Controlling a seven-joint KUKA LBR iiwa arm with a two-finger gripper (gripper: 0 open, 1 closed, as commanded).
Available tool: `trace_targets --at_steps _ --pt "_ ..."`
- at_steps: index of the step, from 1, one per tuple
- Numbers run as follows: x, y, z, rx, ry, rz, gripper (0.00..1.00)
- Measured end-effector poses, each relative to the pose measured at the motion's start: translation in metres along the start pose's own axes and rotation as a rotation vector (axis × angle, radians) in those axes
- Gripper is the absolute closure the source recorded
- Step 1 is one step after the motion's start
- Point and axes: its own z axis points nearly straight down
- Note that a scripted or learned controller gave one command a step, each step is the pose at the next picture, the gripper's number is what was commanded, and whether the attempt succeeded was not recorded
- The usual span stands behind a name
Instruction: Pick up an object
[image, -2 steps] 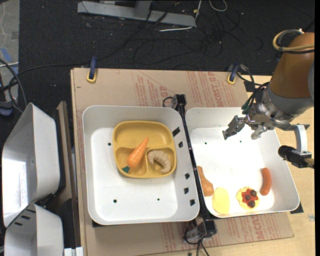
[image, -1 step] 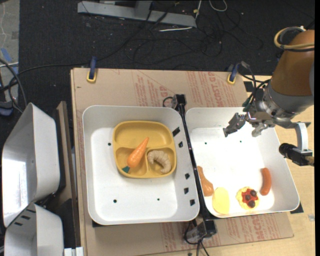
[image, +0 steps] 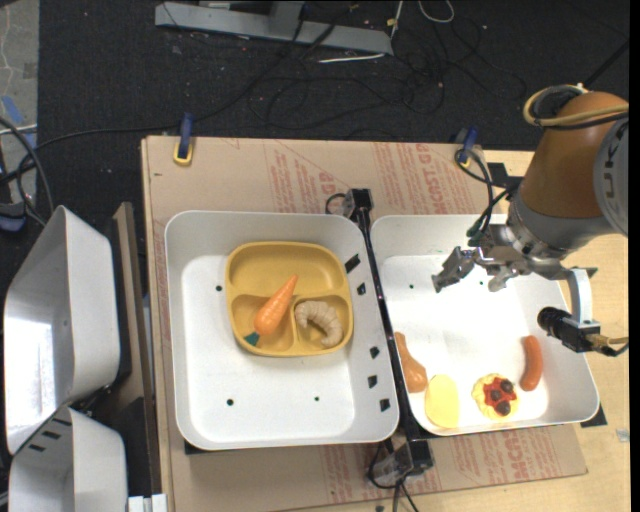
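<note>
Your gripper (image: 470, 266) hangs over the upper part of the right bin (image: 420, 232), reaching in from the right below the orange band (image: 565, 160) of the arm. You cannot tell from this angle how it is set, and nothing can be seen caught in it. All the loose items in that bin lie below the gripper, toward the near wall. Down and to its right, well apart from it, is a sausage (image: 531, 362), lying nearly upright along the right wall. Straight below is a small pizza (image: 497, 394), with a pale yellow piece (image: 442, 400) just to its left. Down and to the gripper's left, a drumstick (image: 409, 365) lies against the divider between the bins. Far to the gripper's left, in the left bin (image: 200, 400), you have a yellow plate (image: 285, 255) with compartments: a carrot (image: 275, 305) lies tilted across the left one and a shrimp (image: 320, 321) curls in the lower right one.
</note>
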Motion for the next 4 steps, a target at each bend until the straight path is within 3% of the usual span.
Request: trace_targets --at_steps 2,3,4 --pt "0.004 0.008 0.107 0.001 0.0 0.001 0.0" --pt "0.004 0.01 0.093 -0.005 -0.001 0.001 1.0" --pt "0.005 0.001 0.038 -0.01 -0.002 0.001 1.0"
